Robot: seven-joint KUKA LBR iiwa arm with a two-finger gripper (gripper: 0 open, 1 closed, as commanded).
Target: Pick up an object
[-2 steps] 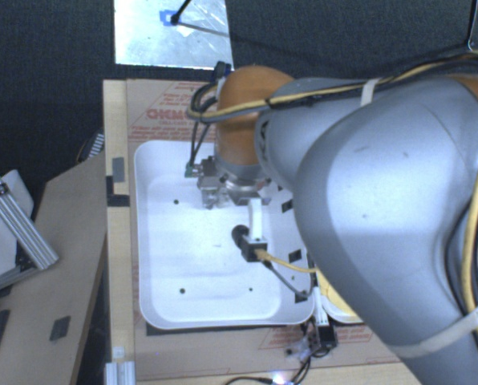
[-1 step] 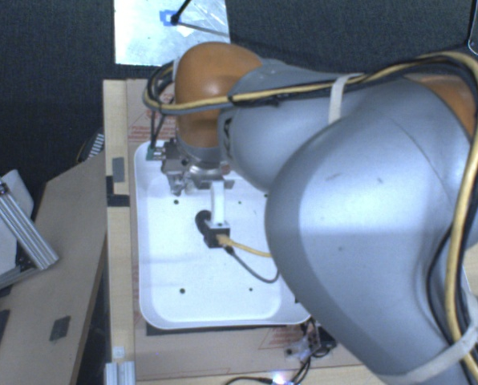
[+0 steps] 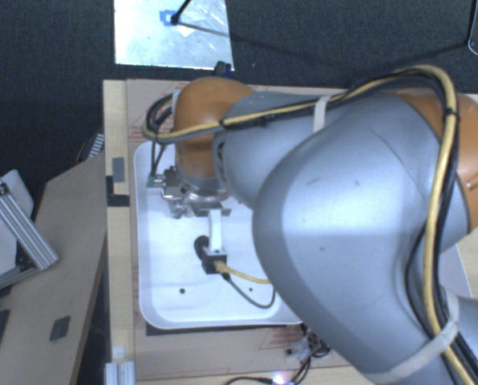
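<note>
My gripper hangs low over the back half of the left white bin, under the orange wrist band. The big grey arm crosses in from the right and hides the right side of this bin and what lies beyond it. Two tiny dark specks mark the bin floor in front of the gripper. The wrist covers the gripper's tips from above.
A shiny foil-like sheet lies on the dark floor behind the bench. Aluminium rails stand at the left, next to a brown cardboard surface. The bin's front rim runs close to the bench's front edge.
</note>
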